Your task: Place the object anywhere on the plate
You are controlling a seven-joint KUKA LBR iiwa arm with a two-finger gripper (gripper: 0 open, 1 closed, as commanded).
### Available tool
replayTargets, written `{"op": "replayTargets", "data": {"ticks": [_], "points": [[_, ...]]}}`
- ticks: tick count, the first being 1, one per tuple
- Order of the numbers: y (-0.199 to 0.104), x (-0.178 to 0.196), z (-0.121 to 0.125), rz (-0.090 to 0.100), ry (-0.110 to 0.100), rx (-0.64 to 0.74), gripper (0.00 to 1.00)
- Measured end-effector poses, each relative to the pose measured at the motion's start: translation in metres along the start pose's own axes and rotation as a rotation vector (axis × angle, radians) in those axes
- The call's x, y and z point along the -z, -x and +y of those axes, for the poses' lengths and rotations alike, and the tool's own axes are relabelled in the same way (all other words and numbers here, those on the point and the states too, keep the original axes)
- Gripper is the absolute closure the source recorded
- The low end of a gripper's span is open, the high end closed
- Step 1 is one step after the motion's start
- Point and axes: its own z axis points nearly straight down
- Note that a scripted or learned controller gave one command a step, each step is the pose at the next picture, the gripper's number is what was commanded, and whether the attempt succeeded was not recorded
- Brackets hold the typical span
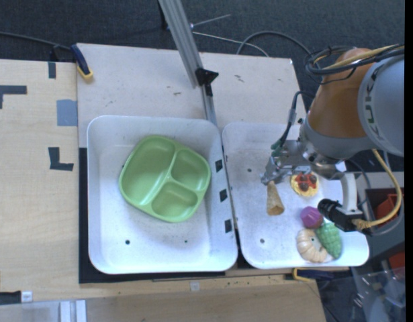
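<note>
A light green plate [165,178] with three compartments lies in the left bin [102,247], a little tilted. My gripper [276,172] hangs over the right bin [250,243], near its middle. A tan cone [274,200] lies just below the gripper's tip, pointing up toward it; I cannot tell whether they touch. A small round tart with red and yellow topping [304,184] sits right beside the gripper, partly under the wrist.
A purple piece [311,216], a green leafy piece [330,240] and a pale ridged pastry [311,245] crowd the right bin's near right corner. A metal pole [186,42] slants down to the divide between the bins. Cables hang by the arm.
</note>
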Motion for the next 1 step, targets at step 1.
{"op": "replayTargets", "data": {"ticks": [1], "points": [[-0.0420,-0.0078,0.0226,-0.001,-0.001,-0.001,1.00]]}}
